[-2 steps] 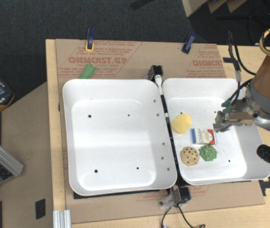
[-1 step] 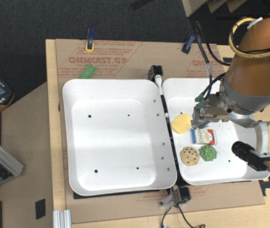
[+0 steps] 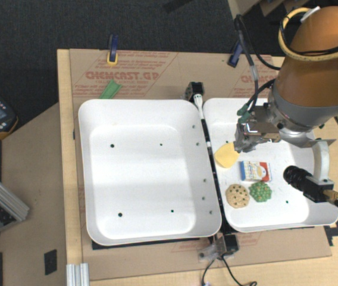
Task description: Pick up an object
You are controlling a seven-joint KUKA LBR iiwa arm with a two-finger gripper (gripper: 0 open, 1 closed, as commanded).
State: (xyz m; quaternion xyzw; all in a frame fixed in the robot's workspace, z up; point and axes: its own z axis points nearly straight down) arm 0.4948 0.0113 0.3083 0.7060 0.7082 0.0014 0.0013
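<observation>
In the right bin [image 3: 288,220] lie a yellow wedge [image 3: 226,156], a small white, blue and red box [image 3: 254,171], a round speckled cookie [image 3: 237,195] and a green broccoli-like piece [image 3: 261,192]. My gripper [image 3: 244,140] hangs low over the bin's left part, directly up and right of the yellow wedge. The gripper's tip meets the wedge's upper right edge. The grey wrist hides the tip itself, so I cannot tell whether it has hold of the wedge. The other three things lie apart from the gripper, toward the bin's front.
The left bin [image 3: 91,159] lies beside it, across a black divider [image 3: 207,142]. A black cylinder [image 3: 300,182] juts over the right bin's right side. Clamps [image 3: 113,51] and a green tag [image 3: 110,89] lie on the cardboard behind the bins.
</observation>
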